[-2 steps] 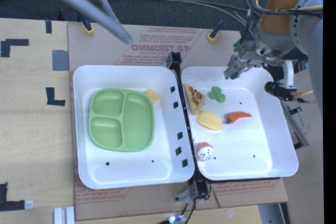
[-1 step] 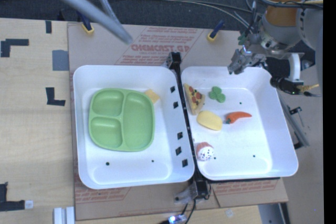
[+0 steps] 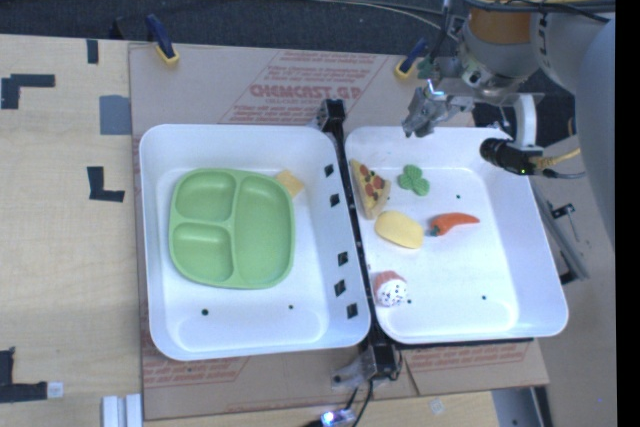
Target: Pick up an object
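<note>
The right bin (image 3: 500, 310) holds a pizza slice (image 3: 369, 187), a green broccoli piece (image 3: 413, 180), a yellow lemon-like piece (image 3: 400, 229), an orange carrot (image 3: 453, 224) and a small red and white piece (image 3: 390, 290). My gripper (image 3: 419, 119) hangs above the far edge of the right bin, above and just behind the broccoli piece. Nothing shows between its fingers.
The left bin (image 3: 230, 330) holds a green divided plate (image 3: 232, 227) and a small yellow block (image 3: 290, 182) at its far right corner. Black clips (image 3: 332, 115) join the bins along the middle wall. Cables run behind the bench.
</note>
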`<state>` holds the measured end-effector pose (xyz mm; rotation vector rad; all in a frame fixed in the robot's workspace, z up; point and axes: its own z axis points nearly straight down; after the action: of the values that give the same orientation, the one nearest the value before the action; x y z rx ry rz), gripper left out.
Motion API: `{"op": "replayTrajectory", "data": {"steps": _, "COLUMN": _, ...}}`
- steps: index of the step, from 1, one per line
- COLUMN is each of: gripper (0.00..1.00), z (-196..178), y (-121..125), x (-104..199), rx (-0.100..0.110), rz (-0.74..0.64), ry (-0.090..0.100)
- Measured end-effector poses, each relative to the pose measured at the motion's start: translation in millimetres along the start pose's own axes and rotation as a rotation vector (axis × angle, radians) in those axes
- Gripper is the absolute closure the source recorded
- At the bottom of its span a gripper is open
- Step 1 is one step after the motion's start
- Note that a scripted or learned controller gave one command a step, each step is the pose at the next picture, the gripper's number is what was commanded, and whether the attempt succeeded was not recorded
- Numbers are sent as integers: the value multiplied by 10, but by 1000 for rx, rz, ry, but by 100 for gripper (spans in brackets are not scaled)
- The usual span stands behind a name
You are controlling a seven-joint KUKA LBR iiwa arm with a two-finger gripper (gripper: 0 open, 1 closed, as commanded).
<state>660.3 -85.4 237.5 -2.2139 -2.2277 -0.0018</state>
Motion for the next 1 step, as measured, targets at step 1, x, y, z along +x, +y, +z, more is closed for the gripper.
{"op": "replayTrajectory", "data": {"steps": 1, "gripper": 100, "z": 72, "y": -33, "x": 445, "rx": 2, "rz": 1, "ry": -1}}
